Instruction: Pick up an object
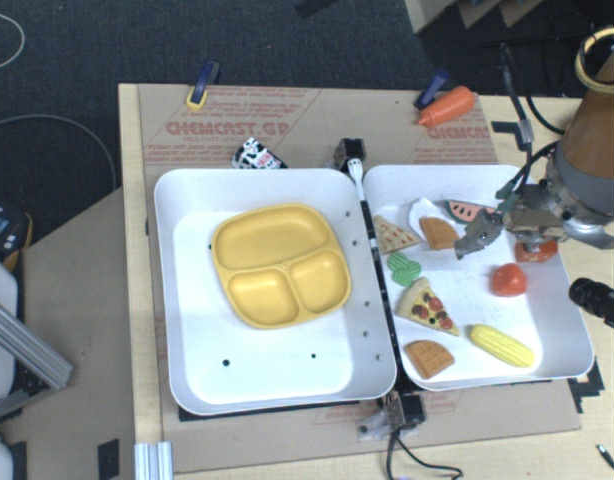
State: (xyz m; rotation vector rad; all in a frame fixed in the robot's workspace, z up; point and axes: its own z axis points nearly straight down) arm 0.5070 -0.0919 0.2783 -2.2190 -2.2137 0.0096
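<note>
grey two-finger gripper (479, 238) over right shallow white bin (577, 338) | finger spread: cannot tell | round red plastic tomato (508, 280) just below-right of gripper

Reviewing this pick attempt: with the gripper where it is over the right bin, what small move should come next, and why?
Probably a short descent. The gripper hangs over a bare patch of the right bin with nothing between its fingers, and the toy bread piece lies just beside it toward the left bin. A slight shift that way first would likely centre it; the tomato sits farther off.
</note>
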